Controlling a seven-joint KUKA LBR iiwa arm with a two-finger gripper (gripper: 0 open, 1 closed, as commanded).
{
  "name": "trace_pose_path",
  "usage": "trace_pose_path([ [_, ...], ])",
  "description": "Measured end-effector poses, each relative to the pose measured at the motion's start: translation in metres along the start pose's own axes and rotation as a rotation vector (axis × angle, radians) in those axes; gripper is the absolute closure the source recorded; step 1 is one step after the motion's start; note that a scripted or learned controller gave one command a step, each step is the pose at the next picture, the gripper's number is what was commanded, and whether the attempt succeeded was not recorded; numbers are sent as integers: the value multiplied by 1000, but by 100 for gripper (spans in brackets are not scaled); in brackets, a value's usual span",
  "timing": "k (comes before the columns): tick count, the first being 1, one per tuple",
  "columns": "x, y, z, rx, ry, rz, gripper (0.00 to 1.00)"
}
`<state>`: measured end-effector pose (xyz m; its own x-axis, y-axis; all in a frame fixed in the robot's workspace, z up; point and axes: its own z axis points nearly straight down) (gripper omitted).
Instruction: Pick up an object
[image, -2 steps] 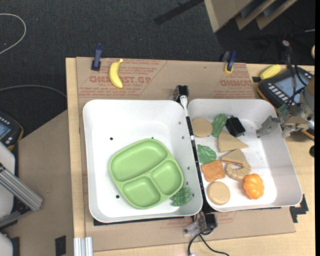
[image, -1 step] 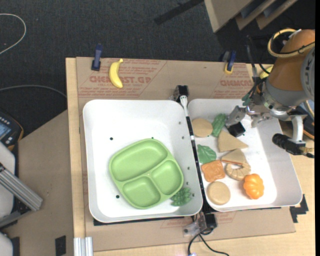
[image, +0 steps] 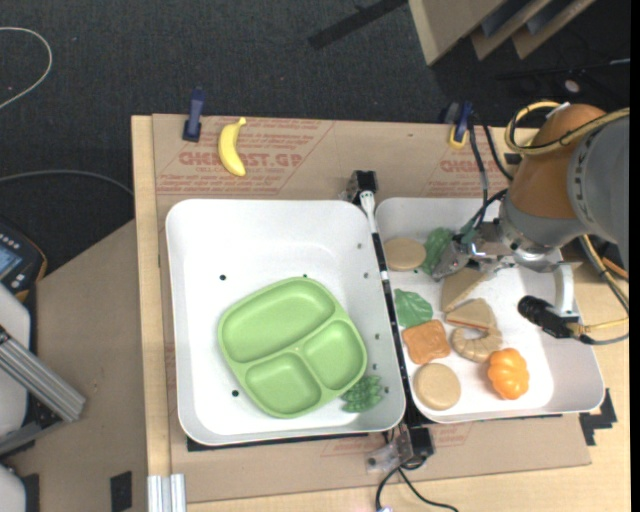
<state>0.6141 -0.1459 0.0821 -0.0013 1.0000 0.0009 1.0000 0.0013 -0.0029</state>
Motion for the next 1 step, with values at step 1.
trace_pose_path([
  [1,-1,1,-14,-6,-2,1,100],
])
